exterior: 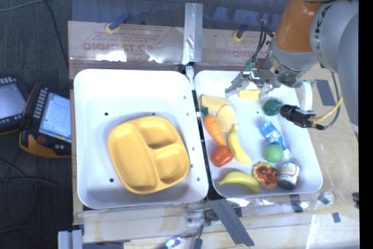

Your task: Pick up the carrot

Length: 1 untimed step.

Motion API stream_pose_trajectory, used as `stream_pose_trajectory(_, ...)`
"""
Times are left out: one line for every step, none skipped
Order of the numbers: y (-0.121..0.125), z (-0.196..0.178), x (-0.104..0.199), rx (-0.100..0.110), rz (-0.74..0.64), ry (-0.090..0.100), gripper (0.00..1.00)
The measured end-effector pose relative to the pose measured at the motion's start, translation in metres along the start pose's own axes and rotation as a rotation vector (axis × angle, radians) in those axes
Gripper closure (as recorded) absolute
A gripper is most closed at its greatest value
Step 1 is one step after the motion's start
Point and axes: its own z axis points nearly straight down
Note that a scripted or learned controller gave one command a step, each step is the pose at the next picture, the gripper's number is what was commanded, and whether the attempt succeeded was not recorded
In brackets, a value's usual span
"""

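At the far left, on the dark carpet floor, a control pendant [45, 119] with a lit screen lay in its orange and black case. The left bin [93, 90], of smooth white plastic with rounded corners, held a yellow plastic tray [148, 153] divided into three compartments, turned at a slant.

In the right bin [306, 143], the carrot [214, 129] lay near the left wall, a short orange cone with its green end toward 11 o'clock. A pale yellow rounded piece [220, 109] touched it at 12 o'clock, and a glossy red pepper [221, 155] sat just at 6 o'clock of it. Two curved bananas [237, 146] followed, one beside the carrot and one near the front wall. Further right were a blue wrapped packet [271, 132], a green ball [274, 153] and a small can [289, 174].

The gripper [252, 81] hung over the back of this bin, at about 2 o'clock from the carrot and well apart from it. Its metal fingers stood spread apart, with nothing between them.
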Motion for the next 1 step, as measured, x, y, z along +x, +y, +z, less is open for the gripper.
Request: stream_pose_trajectory(-0.027,0.0075,0.0612,0.0,-0.057,-0.002,0.0)
